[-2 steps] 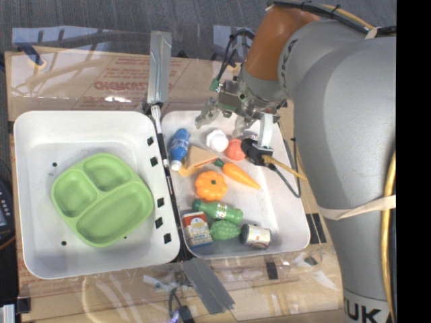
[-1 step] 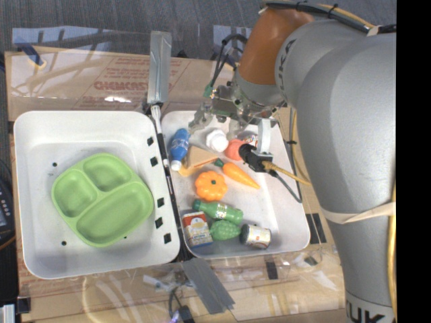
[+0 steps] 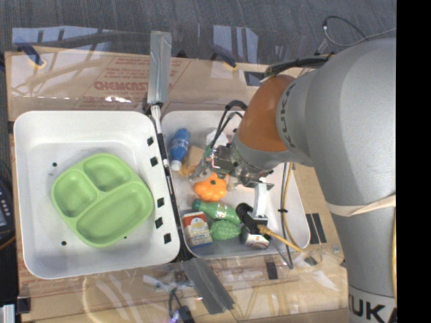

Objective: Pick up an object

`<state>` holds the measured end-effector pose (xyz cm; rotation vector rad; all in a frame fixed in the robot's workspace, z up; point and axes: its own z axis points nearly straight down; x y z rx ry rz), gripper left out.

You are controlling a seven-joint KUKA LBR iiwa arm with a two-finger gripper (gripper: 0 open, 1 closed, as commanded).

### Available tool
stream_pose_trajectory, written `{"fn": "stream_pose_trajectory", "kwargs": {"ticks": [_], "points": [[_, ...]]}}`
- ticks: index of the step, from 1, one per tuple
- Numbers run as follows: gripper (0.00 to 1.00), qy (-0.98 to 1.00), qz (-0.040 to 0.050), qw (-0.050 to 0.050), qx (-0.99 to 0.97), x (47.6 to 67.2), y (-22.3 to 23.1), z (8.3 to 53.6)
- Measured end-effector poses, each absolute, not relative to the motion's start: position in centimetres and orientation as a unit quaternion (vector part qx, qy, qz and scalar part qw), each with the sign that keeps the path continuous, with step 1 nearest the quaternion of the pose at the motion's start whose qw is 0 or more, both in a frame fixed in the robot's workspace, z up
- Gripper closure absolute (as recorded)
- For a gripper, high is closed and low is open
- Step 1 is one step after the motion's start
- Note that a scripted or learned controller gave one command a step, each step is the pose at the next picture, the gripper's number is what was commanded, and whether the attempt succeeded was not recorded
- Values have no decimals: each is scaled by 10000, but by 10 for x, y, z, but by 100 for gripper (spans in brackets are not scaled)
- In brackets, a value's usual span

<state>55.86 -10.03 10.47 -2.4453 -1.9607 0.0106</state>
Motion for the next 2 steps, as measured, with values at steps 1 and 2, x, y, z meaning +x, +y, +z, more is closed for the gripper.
{"fn": "stream_pose_trajectory", "kwargs": {"ticks": [1,2], "points": [[100,-6276,41,42,-7785,559,-100,113],[100,-6623,9,11,-7492,544,-29,254]]}}
